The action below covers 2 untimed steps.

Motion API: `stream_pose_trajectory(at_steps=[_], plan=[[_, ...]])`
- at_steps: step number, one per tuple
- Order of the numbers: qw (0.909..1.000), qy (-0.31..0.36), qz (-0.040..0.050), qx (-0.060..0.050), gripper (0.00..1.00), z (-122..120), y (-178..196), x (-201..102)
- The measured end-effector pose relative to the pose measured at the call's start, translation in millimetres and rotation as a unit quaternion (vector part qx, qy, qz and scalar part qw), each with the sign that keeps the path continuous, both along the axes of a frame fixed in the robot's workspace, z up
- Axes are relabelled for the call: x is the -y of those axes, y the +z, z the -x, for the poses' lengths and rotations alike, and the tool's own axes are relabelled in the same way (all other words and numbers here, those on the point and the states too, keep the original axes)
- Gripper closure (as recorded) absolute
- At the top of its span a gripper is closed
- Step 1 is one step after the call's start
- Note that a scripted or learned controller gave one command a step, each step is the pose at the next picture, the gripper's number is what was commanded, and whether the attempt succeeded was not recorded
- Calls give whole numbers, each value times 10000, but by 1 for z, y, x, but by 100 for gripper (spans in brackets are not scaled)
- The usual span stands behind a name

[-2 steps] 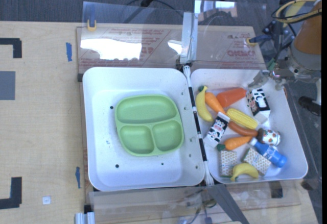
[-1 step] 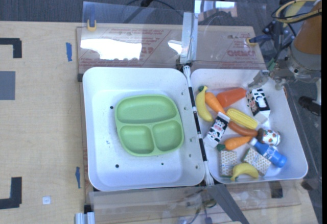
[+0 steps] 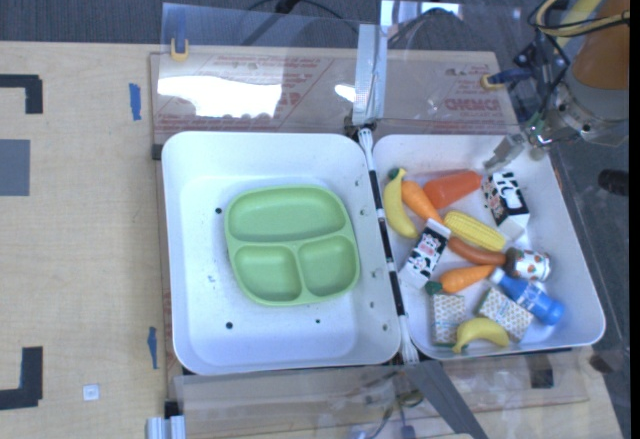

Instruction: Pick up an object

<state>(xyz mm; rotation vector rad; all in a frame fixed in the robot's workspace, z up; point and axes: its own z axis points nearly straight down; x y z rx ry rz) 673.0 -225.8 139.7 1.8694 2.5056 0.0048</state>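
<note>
The right bin (image 3: 585, 257) holds a pile of toy food. In it lie a yellow banana (image 3: 397, 207), an orange carrot-like piece (image 3: 452, 187), a corn cob (image 3: 474, 229), a black-and-white carton (image 3: 505, 195), a second such carton (image 3: 426, 252), a small carrot (image 3: 466, 278), a blue bottle (image 3: 531, 297) and a small banana (image 3: 481, 331). My gripper (image 3: 512, 151) hangs over the bin's back right corner, just above and behind the first carton. I see nothing held in it.
The left bin (image 3: 190, 227) holds a green divided plate (image 3: 292, 243). Clear plastic walls (image 3: 370, 77) stand behind both bins. Cables and the orange-banded arm (image 3: 600, 57) crowd the upper right. Wooden bench stretches to the left.
</note>
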Motion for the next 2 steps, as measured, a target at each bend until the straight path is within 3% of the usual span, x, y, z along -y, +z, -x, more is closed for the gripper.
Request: stream_pose_trajectory(at_steps=[1,2], plan=[[10000,-14,13,76,0,7,0,-2],[9998,-183,-30,-64,0,13,-6,-7]])
